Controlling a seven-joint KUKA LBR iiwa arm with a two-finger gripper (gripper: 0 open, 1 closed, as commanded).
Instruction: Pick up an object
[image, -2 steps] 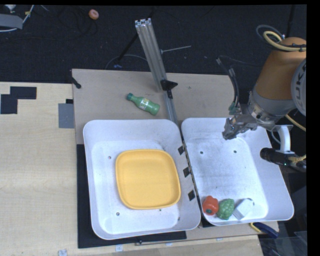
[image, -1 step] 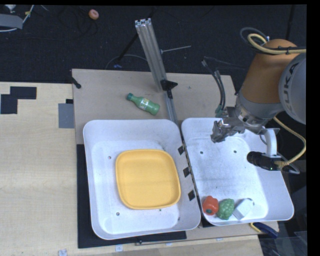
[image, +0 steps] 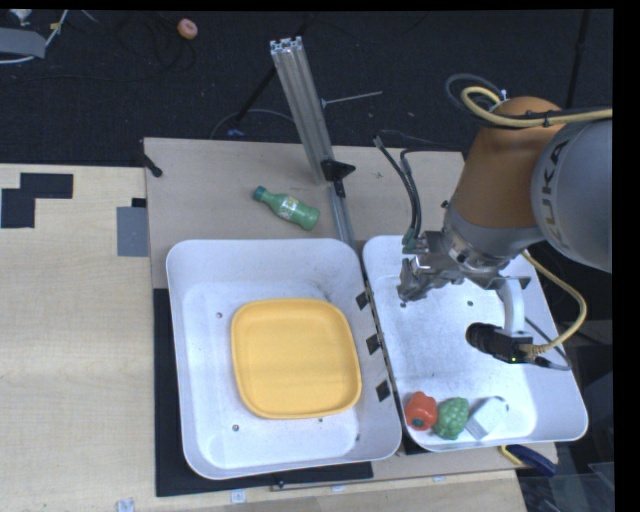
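Note:
A yellow square plate lies in the left bin. In the right bin a red pepper-like toy, a green lumpy toy and a small grey-white block sit together at the front edge. My gripper hangs over the back left part of the right bin, well behind those toys. Nothing shows between its fingers.
A green bottle lies on the bench behind the left bin. A slanted aluminium post rises near the bins' back junction. A black cylindrical part of the arm with cables hangs over the right bin's middle.

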